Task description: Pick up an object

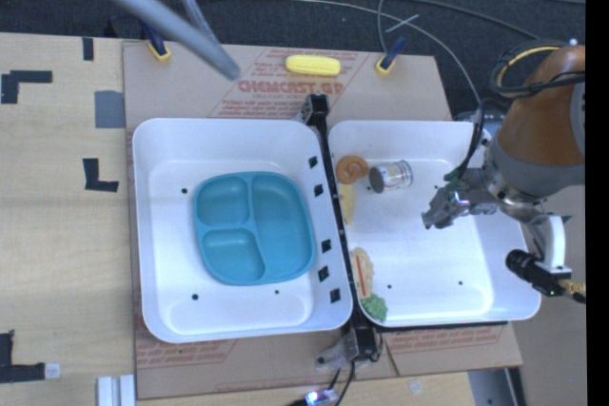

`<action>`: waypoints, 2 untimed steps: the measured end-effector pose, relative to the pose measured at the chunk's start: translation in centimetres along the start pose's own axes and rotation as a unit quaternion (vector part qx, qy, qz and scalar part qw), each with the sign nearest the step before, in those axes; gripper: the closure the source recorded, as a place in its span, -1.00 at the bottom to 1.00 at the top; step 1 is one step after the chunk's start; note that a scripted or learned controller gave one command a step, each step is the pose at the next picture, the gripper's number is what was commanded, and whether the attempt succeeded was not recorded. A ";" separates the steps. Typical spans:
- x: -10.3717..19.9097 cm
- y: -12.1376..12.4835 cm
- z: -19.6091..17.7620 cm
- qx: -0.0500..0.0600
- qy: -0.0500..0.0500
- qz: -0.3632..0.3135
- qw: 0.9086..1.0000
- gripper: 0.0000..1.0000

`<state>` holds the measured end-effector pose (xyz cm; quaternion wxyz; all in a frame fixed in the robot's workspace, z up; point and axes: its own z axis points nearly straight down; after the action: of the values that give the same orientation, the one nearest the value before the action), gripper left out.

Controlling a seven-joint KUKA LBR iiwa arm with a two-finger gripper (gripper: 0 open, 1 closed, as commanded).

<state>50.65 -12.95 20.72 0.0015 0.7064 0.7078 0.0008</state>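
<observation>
Candidate objects sit in the right bin (495,295): a small clear jar (391,176) lying on its side near the far-left area, a brown donut-like piece (351,169) touching the divider side, and a toy sandwich with a green leaf (365,285) at the near-left corner. End effector (445,207) hovers low over the bin's middle-right, apart from all of them; cannot tell whether it is released or clenched. Left bin (152,204) holds a blue compartment plate (254,227). Judgement: the jar is nearest; approach across its short axis, since it may roll.
</observation>
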 end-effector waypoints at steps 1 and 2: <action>0.0 0.1 -5.3 -0.001 0.000 0.000 1.000 1.00; 4.6 -0.7 -5.0 0.002 0.001 -0.001 1.000 1.00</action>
<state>49.97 -8.31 25.74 -0.0007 0.7053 0.7089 -0.0001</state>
